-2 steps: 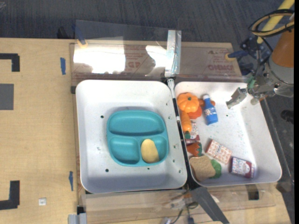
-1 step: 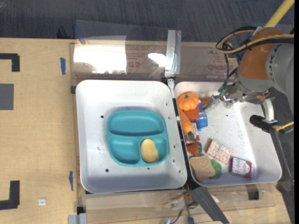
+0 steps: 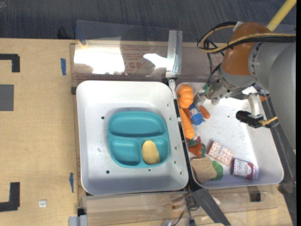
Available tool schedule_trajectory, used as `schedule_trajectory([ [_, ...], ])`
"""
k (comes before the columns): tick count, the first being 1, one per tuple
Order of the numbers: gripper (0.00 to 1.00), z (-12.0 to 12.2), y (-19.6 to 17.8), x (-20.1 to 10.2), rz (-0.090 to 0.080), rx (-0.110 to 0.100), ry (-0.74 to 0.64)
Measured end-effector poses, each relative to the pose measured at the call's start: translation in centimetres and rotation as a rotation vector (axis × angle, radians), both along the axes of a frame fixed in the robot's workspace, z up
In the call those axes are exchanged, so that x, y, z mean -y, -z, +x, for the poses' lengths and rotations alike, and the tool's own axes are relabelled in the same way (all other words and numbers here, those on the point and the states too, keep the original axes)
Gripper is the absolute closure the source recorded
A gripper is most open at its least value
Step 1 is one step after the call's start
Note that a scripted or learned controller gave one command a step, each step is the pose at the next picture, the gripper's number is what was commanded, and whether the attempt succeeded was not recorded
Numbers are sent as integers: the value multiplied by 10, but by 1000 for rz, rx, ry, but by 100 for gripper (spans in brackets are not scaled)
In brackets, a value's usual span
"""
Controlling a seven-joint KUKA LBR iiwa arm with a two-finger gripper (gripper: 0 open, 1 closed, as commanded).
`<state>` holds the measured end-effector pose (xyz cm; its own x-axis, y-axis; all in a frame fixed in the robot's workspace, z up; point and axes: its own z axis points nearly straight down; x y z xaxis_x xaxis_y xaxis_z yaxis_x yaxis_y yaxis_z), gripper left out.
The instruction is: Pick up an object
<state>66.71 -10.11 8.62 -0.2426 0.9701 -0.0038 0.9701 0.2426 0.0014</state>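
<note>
We see the claw [image 3: 207, 94] low over the far left corner of the right bin [image 3: 244, 126], and we cannot tell how it is set, because the wrist hides it. Just to the claw's left, almost touching it, sits one small orange pumpkin [image 3: 185, 95] against the bin's left wall. Directly below the claw, nearer the camera, lies one blue-wrapped item [image 3: 196, 115] with a red piece beside it, and left of that one long orange carrot [image 3: 187, 125] runs along the wall.

Farther from the claw, toward the near edge, we count one red pepper-like piece [image 3: 196, 149], one slice of brown bread [image 3: 203, 168], one green piece [image 3: 217, 168] just beside the bread, one pink-and-white checked packet [image 3: 220, 153] and one dark red carton [image 3: 243, 168]. That packet and carton lie well apart from the claw, down and to its right.

Well to the claw's left, across the divider, the left bin [image 3: 94, 107] holds one teal divided tray [image 3: 136, 136]. One yellow potato [image 3: 150, 152] rests in the tray's near right compartment.

So we count two white bins, side by side on the table [image 3: 37, 126]. Above the claw rises the arm [image 3: 277, 65], grey, with its orange band [image 3: 242, 48] and looped cables.
</note>
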Motion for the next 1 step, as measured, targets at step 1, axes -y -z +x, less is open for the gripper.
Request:
schedule_trajectory([
  [1,100,-1,-10,0,1,-9,-3],
])
